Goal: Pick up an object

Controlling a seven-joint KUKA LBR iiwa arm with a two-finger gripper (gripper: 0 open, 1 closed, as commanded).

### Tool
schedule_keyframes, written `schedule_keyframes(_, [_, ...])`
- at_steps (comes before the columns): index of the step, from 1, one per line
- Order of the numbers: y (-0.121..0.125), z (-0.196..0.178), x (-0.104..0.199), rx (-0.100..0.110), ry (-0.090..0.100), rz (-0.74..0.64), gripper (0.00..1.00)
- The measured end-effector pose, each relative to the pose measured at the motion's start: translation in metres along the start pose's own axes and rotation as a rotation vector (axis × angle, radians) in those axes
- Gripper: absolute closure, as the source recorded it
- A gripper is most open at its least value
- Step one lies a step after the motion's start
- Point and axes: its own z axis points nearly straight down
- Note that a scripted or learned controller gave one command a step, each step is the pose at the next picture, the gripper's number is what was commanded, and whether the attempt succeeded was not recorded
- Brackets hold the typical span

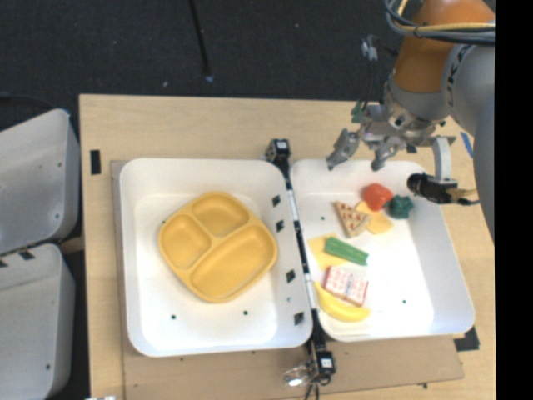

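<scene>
Nearest us, at the bottom edge of the frame, a small clamp (pixel 310 372) sits where the two white bins meet on the table (pixel 100 132). Just above it, in the right bin (pixel 433 294), lies the pile we can choose from: a yellow banana (pixel 341 309) curved along the lower edge, a red and white packet (pixel 346 284) resting on it, a flat green bar (pixel 346 251) above that, a pizza slice (pixel 352 217), a red tomato (pixel 376 195) and a small dark green piece (pixel 400 207). They look like smooth moulded plastic toys, heaped loosely toward the bin's left half, which we judge leaves several free edges for a grasp.

The left bin (pixel 141 307) carries a yellow divided plate (pixel 218 244), glossy, with three shallow hollows, lying flat in the centre.

In the upper right of the frame, our end effector (pixel 360 158) hangs over the far rim of the right bin with its fingers spread wide and nothing between them. It is apart from every toy; the tomato and pizza slice lie nearest, so we judge the pick is not yet begun
</scene>
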Motion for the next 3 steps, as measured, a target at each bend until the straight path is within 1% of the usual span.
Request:
schedule_keyframes(1, [0.002, -0.007, 0.000, -0.011, -0.001, -0.002, 0.00])
schedule_keyframes(2, [0.002, 0.057, 0.007, -0.005, -0.001, -0.004, 0.00])
schedule_keyframes(3, [0.003, 0.124, 0.003, -0.005, -0.001, -0.002, 0.00])
